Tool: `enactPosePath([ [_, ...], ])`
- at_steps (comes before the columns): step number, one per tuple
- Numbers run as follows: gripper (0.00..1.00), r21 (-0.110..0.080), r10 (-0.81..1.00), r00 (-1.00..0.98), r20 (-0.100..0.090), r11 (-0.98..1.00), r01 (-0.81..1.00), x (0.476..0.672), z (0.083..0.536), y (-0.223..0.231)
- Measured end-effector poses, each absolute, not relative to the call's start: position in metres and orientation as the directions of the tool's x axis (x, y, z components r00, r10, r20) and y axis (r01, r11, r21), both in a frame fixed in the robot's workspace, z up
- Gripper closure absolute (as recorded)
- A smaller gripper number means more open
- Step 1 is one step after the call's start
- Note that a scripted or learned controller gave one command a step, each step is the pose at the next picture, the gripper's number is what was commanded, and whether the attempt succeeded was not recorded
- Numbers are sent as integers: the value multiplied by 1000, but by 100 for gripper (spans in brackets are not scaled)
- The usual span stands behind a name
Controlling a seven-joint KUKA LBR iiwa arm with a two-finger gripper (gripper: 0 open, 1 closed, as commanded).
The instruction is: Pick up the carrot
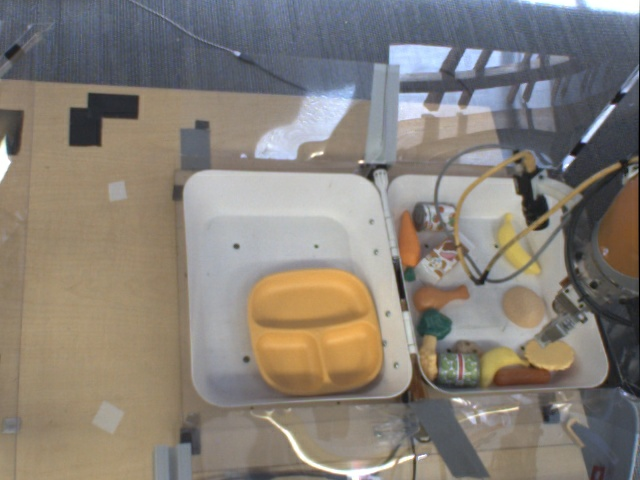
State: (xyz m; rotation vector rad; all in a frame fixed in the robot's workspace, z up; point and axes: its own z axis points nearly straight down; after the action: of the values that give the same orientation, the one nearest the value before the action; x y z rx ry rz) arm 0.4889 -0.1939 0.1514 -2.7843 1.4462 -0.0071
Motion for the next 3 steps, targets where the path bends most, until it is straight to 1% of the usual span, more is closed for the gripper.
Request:
enactPosePath([
  [1, 100, -4, -692, 721, 0, -721, -692, 494, 92, -188],
  [2, 100, -5, -589, 808, 9, -808, -589, 537, 192, -201],
  [3, 100, -3, -365, 931, 3, -931, -365, 505, 142, -205],
])
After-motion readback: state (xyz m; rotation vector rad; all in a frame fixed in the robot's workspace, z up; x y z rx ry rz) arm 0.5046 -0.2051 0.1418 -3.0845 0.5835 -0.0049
